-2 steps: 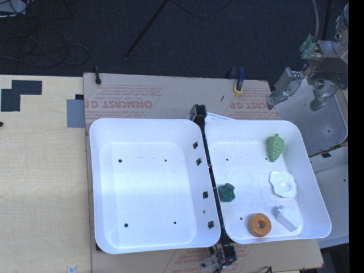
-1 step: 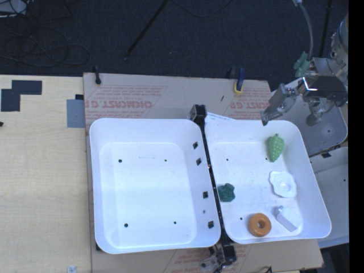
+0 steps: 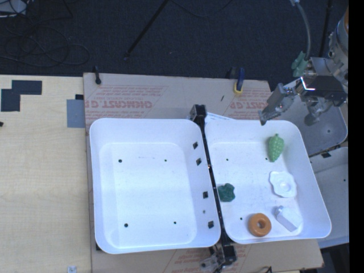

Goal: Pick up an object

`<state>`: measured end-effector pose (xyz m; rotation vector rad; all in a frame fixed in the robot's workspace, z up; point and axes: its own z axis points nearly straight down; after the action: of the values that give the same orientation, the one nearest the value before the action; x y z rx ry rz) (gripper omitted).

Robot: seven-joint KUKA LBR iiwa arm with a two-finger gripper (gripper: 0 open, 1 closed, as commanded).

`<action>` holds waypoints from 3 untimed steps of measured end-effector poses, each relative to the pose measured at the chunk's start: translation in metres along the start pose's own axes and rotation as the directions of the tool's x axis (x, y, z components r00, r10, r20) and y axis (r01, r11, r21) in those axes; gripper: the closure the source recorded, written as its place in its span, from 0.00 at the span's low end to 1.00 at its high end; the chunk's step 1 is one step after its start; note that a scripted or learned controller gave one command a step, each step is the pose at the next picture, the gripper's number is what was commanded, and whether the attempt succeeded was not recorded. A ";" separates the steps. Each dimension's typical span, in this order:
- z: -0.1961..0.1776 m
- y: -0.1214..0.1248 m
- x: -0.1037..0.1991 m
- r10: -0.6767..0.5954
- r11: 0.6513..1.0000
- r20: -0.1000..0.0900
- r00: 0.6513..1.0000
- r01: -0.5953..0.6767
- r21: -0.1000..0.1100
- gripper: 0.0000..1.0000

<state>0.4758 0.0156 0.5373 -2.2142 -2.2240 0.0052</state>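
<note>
The end effector (image 3: 267,115) hung over the right bin's (image 3: 318,209) far edge (fingers' state unclear), above grapes (image 3: 276,147), egg (image 3: 282,184), donut (image 3: 260,224) and broccoli (image 3: 227,192).

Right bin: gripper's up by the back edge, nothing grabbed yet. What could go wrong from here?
1. The gripper hangs over the right bin's back rim; a straight descent may clip it.
2. The fried egg lies flat, so fingers may slide over it.
3. The grey block sits beside the orange ring near the front wall; a grasp there may nudge either away.
</note>
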 end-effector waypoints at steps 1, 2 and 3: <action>0.000 0.000 0.000 -0.002 1.000 0.000 1.000 0.002 0.000 0.00; 0.000 0.000 0.001 -0.003 1.000 0.000 1.000 0.003 0.001 0.00; 0.000 0.000 0.006 0.001 1.000 0.000 1.000 -0.001 0.001 0.00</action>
<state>0.4758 0.0211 0.5371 -2.2145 -2.2225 0.0056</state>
